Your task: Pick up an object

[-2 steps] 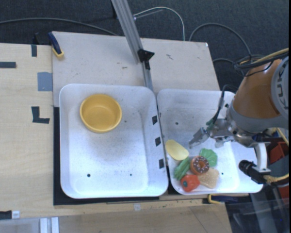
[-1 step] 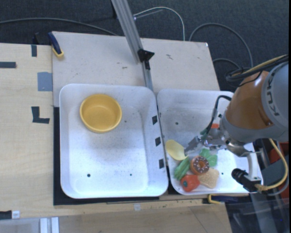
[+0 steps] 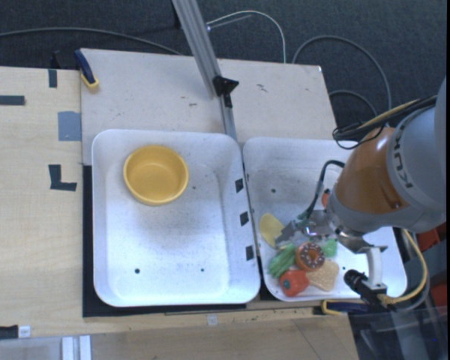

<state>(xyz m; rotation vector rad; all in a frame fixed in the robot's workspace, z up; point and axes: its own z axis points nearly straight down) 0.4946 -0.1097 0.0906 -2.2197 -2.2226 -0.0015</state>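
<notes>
Closest to me, at about 5 o'clock in the scene, a small heap of toy food sits crowded into the near corner of the right bin [image 3: 285, 152]: a red piece [image 3: 293, 282] against the near wall, a tan wedge [image 3: 325, 277] just beside it, a green piece [image 3: 283, 261] at its 11 o'clock, and a brown ring like a doughnut [image 3: 310, 256] on top of the heap. A yellow piece [image 3: 269, 228] lies a little further in, at the heap's 10 o'clock. They look bunched there because the bin's corner catches whatever slides toward it.

The gripper [image 3: 309, 231] hangs low over that heap, right above the doughnut, the grey arm and its orange band [image 3: 364, 182] coming in from 3 o'clock. From here I cannot tell whether its jaws are apart or closed, nor whether anything is caught between them. My guess is it is going for the doughnut, the topmost thing.

Further off, at 9 o'clock, the left bin [image 3: 105, 276] carries a yellow bowl [image 3: 156, 174], well apart from the arm.
</notes>
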